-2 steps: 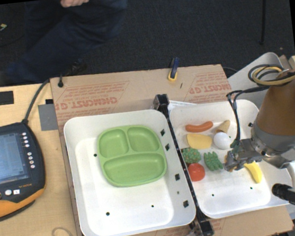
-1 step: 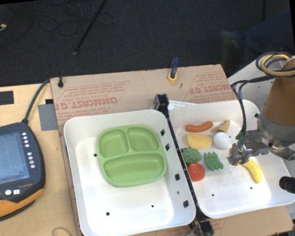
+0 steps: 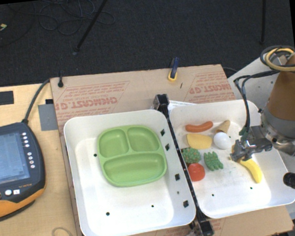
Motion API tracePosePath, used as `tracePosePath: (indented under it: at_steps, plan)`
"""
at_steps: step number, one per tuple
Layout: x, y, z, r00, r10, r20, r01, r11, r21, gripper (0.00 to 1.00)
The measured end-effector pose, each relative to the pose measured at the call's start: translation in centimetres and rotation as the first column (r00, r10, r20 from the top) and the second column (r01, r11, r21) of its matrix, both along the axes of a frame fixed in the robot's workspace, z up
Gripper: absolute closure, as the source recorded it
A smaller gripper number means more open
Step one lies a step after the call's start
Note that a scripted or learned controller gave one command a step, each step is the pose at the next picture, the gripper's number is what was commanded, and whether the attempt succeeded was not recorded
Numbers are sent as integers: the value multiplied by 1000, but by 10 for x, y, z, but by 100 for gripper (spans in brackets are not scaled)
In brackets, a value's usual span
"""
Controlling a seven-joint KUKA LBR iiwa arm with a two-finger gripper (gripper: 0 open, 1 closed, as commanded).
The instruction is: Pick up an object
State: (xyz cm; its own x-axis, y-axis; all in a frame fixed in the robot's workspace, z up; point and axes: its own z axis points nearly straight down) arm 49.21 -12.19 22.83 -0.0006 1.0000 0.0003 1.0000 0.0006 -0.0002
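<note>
My gripper [image 3: 241, 152] hangs low in the right bin [image 3: 276, 190], just above the upper end of a yellow banana [image 3: 253, 171]. The banana lies on the bin floor, pointing down and to the right. Left of the gripper sit a white egg [image 3: 222, 140], a tan wedge [image 3: 224, 126], a yellow piece [image 3: 199, 141] and a red-orange sausage [image 3: 199, 127]. Further left are a green bumpy piece [image 3: 212, 160], a red tomato [image 3: 196, 172] and a dark green broccoli [image 3: 190, 155]. Whether the gripper touches the banana is unclear.
The left bin [image 3: 88, 202] holds a green divided plate [image 3: 132, 155]. A tablet-like pendant [image 3: 9, 164] lies at the far left of the bench. The arm [image 3: 285, 108] and its cables [image 3: 244, 103] cross the right bin's right side.
</note>
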Motion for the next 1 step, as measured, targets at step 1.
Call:
tracePosePath:
  at_steps: [1]
  plan:
    - [12,44,6,1000,3,-3,-3,1000,1,100]
